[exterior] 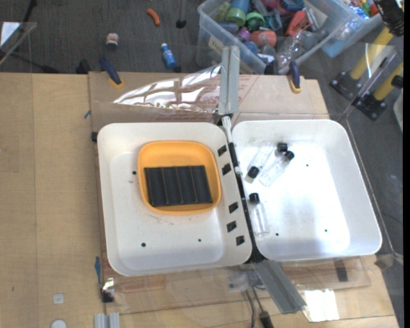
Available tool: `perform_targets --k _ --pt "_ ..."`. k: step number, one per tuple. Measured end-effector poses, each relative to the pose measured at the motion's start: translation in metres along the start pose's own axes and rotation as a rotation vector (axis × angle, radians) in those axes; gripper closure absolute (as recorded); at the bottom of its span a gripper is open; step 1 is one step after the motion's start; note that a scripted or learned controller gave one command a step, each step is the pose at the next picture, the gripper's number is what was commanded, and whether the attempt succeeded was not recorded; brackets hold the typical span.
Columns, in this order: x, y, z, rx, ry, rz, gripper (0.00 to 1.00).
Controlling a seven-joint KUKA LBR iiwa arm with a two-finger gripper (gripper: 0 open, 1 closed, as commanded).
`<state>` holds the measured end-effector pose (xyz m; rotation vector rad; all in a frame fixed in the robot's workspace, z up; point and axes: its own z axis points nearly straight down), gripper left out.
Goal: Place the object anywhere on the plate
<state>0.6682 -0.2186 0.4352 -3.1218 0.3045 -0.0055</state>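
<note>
In the top right corner of the frame a dark shape (392, 14) cuts in from the edge, blurred and cropped by the border. I cannot tell whether it is a piece of my arm. It sits high in the frame, well apart from the middle, and what little of it shows gives me no pose, wrist angle or jaw state to report.

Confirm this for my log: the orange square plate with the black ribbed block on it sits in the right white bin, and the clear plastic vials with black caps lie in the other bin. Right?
Not quite. The camera view shows the orange square plate, with the black ribbed block on it, in the left white bin, not the right one. The clear plastic vials with black caps lie in the other bin, the right white bin, as you said.
</note>
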Motion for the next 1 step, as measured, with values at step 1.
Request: perform_targets --k 1 --pt "0.0000 0.0002 0.0001 0.000 0.000 0.000 1.00"
